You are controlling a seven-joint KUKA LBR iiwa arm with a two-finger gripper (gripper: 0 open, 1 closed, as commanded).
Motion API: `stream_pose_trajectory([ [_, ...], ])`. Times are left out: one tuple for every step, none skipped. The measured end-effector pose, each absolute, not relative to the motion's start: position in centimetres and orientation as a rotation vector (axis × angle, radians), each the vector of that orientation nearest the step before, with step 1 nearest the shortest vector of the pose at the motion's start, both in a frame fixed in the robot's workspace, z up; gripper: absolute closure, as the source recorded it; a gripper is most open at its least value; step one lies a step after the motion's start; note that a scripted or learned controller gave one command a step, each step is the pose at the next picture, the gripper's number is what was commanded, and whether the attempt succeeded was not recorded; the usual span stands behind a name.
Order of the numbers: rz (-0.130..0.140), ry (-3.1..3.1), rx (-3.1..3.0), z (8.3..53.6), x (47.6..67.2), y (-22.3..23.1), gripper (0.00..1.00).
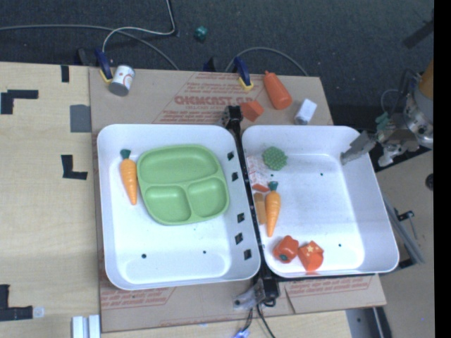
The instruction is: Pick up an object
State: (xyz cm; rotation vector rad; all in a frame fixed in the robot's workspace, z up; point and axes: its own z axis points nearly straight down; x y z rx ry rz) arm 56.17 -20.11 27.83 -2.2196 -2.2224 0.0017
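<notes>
The right bin [366,210] holds a green bumpy ball [275,158] at its far left. A carrot [272,206] lies along the left wall beside a second orange piece [259,208]. A red pepper [285,248] and a red-orange strawberry-like toy [311,255] sit near the front wall. In the left bin [176,259] there is a green divided plate [184,183] and another carrot [128,177]. My gripper [356,151] hangs over the right bin's far right rim, apart from all the objects, with nothing seen in it.
Behind the bins, an orange toy [277,90], a small orange block [251,109] and a white cube [306,110] lie on the cardboard. A small can [122,78] and two clamps sit at the back. A black divider [243,189] runs between the bins.
</notes>
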Motion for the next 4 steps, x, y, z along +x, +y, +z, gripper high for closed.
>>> stream_pose_trajectory([
  [0.002,-2.221,-2.217,17.4,57.3,-15.4,0.0],
  [0.0,-2.224,-2.218,9.0,59.4,-10.6,0.0],
  [0.01,-2.224,-2.228,8.6,62.8,-10.1,0.0],
  [0.023,-2.222,-2.227,8.5,66.6,-10.3,0.0],
])
